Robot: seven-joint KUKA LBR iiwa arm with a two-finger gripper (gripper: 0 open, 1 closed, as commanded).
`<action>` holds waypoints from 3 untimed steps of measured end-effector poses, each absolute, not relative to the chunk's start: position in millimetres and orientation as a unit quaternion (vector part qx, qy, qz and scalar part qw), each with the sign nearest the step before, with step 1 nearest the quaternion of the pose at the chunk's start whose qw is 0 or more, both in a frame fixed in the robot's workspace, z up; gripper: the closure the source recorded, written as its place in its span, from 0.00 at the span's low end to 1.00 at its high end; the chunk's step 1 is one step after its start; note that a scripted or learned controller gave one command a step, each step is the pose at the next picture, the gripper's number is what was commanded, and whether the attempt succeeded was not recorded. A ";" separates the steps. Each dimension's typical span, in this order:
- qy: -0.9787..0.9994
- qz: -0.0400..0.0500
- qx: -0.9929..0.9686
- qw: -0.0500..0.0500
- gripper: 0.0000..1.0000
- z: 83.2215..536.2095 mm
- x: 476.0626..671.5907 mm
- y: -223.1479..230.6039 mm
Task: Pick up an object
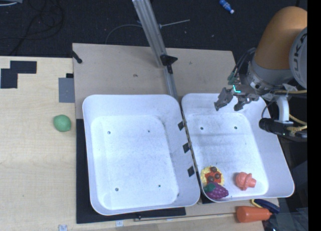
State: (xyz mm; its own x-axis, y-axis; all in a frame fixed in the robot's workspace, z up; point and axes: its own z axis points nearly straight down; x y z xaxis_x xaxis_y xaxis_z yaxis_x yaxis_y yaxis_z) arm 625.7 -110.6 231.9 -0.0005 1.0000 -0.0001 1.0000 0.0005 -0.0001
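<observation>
Pink toy [245,180] and a yellow-purple toy cluster [214,182], hard to identify, lie at the right bin's [228,139] near edge. We see the gripper [232,101] above its far end, fingers spread, grasping nothing.

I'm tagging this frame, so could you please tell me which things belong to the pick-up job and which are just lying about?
For the job:
pincer, open
yellow and purple toy
pink toy
right bin

Lying about:
green ball
orange object
blue item
left bin
</observation>
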 end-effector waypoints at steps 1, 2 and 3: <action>-0.707 0.000 -0.707 0.000 0.00 231.8 625.7 -110.6; -0.708 0.002 -0.707 0.002 0.00 174.8 616.3 -105.9; -0.708 0.001 -0.707 0.002 0.00 131.3 611.3 -104.8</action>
